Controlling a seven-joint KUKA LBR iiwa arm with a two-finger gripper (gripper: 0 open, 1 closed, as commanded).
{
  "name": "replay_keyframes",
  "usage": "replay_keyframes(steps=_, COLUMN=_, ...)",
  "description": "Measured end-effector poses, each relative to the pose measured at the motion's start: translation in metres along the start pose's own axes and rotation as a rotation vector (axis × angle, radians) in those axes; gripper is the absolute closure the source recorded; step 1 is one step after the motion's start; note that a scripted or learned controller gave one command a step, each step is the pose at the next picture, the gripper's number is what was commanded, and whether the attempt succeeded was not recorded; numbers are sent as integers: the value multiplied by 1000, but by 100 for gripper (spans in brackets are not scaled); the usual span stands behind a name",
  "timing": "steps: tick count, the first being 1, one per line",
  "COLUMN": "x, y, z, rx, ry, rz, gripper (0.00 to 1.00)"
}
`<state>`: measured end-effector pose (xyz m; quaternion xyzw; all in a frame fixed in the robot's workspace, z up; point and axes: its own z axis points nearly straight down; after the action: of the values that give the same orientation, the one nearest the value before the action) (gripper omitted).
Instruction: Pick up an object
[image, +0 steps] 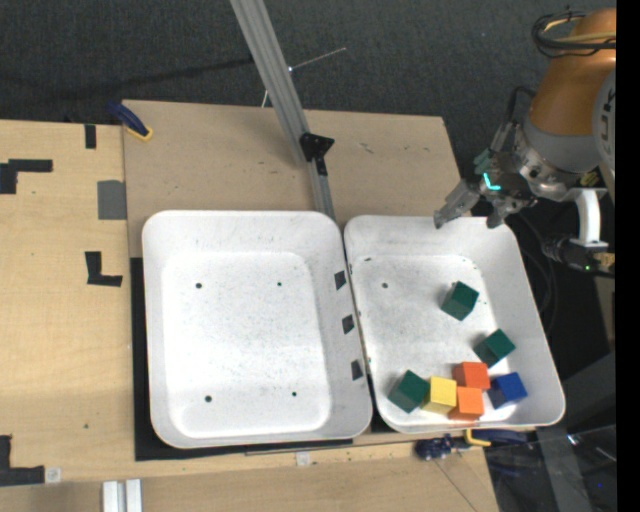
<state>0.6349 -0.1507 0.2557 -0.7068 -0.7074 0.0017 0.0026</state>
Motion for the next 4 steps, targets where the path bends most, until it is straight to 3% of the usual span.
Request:
replay_keyframes(steps=1, x=0, y=1, z=-3, rx=-5, ry=-2, rz=-1, gripper=0)
replay_keyframes(steps=4, x=-18, y=-6, z=164, rx=1, ry=-1, rz=-1, gripper=0)
